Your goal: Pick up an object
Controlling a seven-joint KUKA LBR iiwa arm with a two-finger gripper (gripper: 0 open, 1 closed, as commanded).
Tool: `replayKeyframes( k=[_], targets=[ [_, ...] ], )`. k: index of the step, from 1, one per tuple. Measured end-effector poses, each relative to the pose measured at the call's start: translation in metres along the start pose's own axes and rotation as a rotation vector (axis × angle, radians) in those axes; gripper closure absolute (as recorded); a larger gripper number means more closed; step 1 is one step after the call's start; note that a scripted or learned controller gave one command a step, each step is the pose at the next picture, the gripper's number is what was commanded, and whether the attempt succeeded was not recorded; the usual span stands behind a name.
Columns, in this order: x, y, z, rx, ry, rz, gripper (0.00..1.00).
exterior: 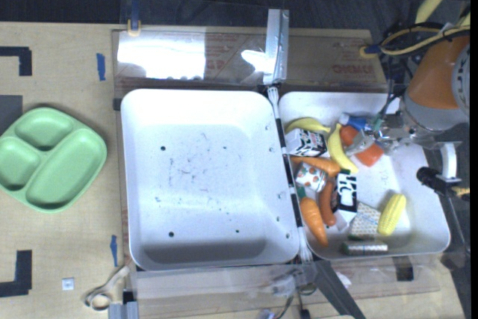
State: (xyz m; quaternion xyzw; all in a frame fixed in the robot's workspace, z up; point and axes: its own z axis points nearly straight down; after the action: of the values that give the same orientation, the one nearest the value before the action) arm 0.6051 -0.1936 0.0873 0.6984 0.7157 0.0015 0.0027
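The right white bin (429, 235) holds a heap of things: two yellow bananas (337, 149) (308, 125), orange carrots (312, 217) (310, 163), a corn cob (392, 213), a red-orange piece (368, 154), black-and-white packets (346, 193) and a dark stick (366, 247) along the front wall. My gripper (379, 132) reaches in from the right and hangs low over the bin's back part. It is just above the red-orange piece and next to a small blue item (357, 122). Nothing can be made out in its grasp.
The left white bin (202, 175) adjoins the right one along a shared wall. A green divided plate (48, 158) lies on the bench at far left. A clear panel (194, 48) stands behind the bins. The arm's orange band (437, 82) and cables crowd the right side.
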Motion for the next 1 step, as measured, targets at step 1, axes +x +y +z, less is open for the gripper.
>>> replayKeyframes(
  k=[1],
  targets=[
    [-0.0283, 0.0225, -0.0713, 0.003, 0.0, 0.173, 0.0]
  ],
)
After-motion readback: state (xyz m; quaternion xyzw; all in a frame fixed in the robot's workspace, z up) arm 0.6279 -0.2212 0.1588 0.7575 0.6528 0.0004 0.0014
